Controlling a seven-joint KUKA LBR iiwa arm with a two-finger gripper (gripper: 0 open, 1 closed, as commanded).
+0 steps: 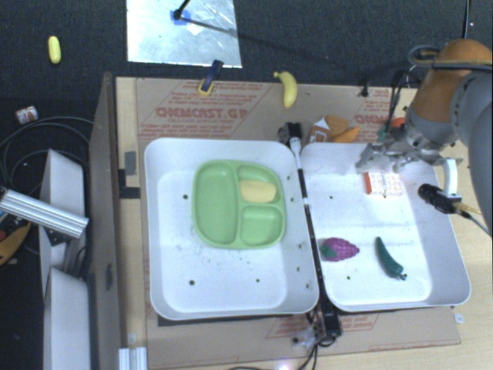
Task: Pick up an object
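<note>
On the counter (231, 112), the left shallow white bin (169, 284) held a pale green divided plastic plate (223, 206) near its middle, and a soft yellow block (259, 190) lay in the plate's upper right compartment. Beyond that bin's far edge, a small yellow banana (288, 88) rested on the brown cardboard near the counter's far edge.

The right shallow white bin (439, 284) sat just beside the left one, their rims meeting along the centre. Near its front left corner lay a purple bunch of toy grapes (339, 248), and a little to the right of it, apart from it, a dark green toy pepper (390, 257) lay at a slant. Toward the bin's far edge a small white and red printed card (383, 183) lay flat.

The grey arm with its orange band (451, 83) reached in over the bin's far right corner. The claw (389, 157) hung just above the card's far end, fingers pointing down at the bin floor; I could not tell how wide they stood, and nothing showed between them.
</note>
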